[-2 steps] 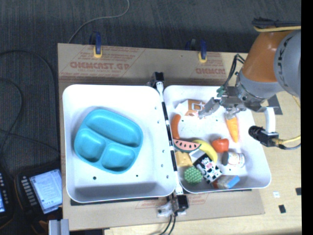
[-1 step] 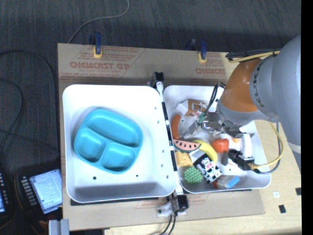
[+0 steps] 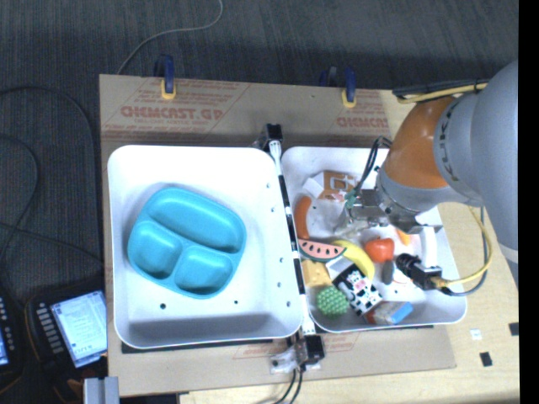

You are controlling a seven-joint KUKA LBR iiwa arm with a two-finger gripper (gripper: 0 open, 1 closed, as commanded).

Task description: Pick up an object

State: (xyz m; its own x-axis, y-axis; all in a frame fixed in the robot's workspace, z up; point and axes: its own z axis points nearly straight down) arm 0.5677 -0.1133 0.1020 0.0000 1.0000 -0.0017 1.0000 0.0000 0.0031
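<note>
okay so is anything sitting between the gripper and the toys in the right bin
Nothing visible stands between them. The gripper is already down inside the right bin, just above the banana, red tomato and watermelon slice. Its own wrist hides the spot beneath it.

Desk (image 3: 497,343): light wood top, carrying a brown board (image 3: 194,108) printed with red lettering. Two blue clamps (image 3: 167,76) at the board's far edge. On the board, two white bins side by side, touching: left bin (image 3: 135,175), right bin (image 3: 446,310). Small black marks on the desk near the right corner.
</note>
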